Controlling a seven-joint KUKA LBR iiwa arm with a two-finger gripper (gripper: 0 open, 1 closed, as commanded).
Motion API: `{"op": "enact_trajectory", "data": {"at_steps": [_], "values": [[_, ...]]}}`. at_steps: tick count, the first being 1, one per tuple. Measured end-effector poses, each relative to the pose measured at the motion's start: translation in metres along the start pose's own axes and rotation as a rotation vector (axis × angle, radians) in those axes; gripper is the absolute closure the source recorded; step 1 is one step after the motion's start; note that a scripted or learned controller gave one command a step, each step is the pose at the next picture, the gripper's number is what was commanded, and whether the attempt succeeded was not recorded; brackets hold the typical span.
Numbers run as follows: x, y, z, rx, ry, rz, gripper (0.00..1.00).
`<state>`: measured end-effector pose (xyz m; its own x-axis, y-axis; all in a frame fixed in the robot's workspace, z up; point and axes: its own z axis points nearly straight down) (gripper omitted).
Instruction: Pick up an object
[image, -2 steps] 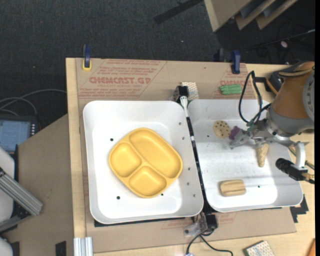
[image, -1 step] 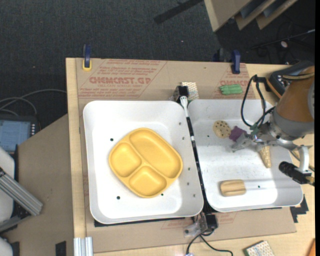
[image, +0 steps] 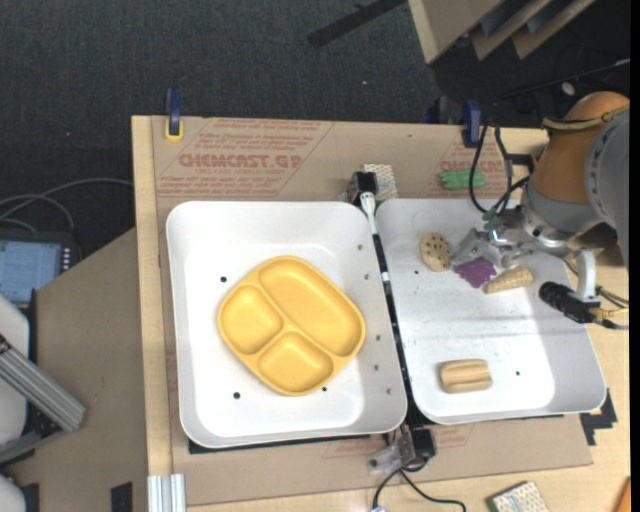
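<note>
Purple piece (image: 474, 271) lies directly under end effector (image: 490, 250), near right bin (image: 560, 390) far edge, long axis slanted; cookie (image: 434, 251) just left. End effector state: cannot tell.

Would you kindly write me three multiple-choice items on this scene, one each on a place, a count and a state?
1. Where does the yellow tray lie?
A. left bin
B. right bin
C. on the bench outside the bins

2. How many compartments does the tray have?
A. two
B. three
C. five

3. How does the bread roll lie in relation to the pincer?
A. between its fingers
B. touching it
C. apart from it, nearer the bin's front edge

Key: 1 A, the tray sits inside the left bin. 2 B, ridges split it into three wells. 3 C, the roll rests alone on the right bin floor, while the pincer is over the purple piece.
</note>
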<state>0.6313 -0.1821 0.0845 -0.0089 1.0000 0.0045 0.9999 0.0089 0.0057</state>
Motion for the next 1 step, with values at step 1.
{"op": "enact_trajectory", "data": {"at_steps": [1], "values": [[-0.0063, -0.0023, -0.0129, -0.002, -0.008, 0.006, 1.0]]}}
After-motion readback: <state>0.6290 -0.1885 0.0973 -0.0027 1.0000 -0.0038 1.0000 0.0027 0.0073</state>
